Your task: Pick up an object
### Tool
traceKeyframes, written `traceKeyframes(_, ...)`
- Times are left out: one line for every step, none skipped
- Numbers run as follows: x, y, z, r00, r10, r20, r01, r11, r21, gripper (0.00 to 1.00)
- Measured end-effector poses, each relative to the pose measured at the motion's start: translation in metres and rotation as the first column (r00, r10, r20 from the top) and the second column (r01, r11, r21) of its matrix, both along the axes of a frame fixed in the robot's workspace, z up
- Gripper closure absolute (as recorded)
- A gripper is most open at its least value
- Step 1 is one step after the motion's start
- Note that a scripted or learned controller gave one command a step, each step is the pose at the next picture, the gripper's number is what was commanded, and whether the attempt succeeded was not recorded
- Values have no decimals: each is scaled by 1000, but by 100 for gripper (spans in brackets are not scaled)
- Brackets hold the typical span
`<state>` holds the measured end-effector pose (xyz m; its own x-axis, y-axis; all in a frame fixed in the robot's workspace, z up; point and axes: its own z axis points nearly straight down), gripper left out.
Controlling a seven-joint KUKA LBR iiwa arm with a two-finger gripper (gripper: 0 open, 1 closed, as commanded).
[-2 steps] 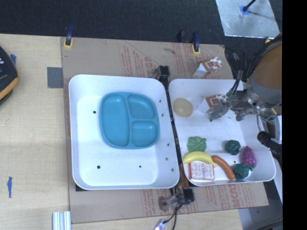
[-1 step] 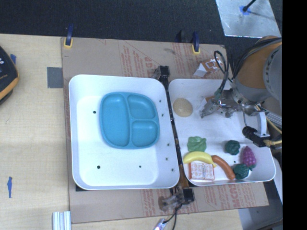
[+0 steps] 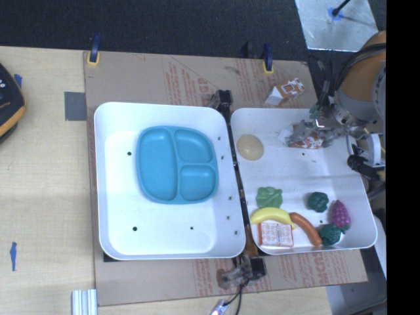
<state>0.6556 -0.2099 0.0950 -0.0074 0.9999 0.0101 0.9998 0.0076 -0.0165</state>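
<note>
Toy food fills the right bin (image 3: pixel 367 195) — banana (image 3: pixel 270 215), hot dog (image 3: pixel 305 228), grapes (image 3: pixel 339 214), broccoli (image 3: pixel 330 234), lettuce (image 3: pixel 268 196), a round cookie-like piece (image 3: pixel 250 147), a carton (image 3: pixel 275 234). All likely light, stiff, slick plastic; the cookie lies apart, easiest to pinch across. Tool (image 3: pixel 308 135) hovers at the bin's far edge — cannot tell its opening or any hold.

My bench (image 3: pixel 39 195) was pale wood, with a brown cardboard sheet (image 3: pixel 164 77) clamped across its middle by blue clips (image 3: pixel 94 48) at the upper edge. Beyond it, along the top of the frame, lay dark carpet (image 3: pixel 164 8) with a grey panel (image 3: pixel 331 15) at upper right.
</note>
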Motion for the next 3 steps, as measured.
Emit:
traceKeyframes(-1, 0, 11, 1000, 7, -8, -7, 1000, 0, 100)
traceKeyframes(-2, 43, 29, 1000, -2, 1, 2, 1000, -8, 100)
traceKeyframes(-2, 85, 69, 1000, -3, 15, 3, 1000, -9, 100)
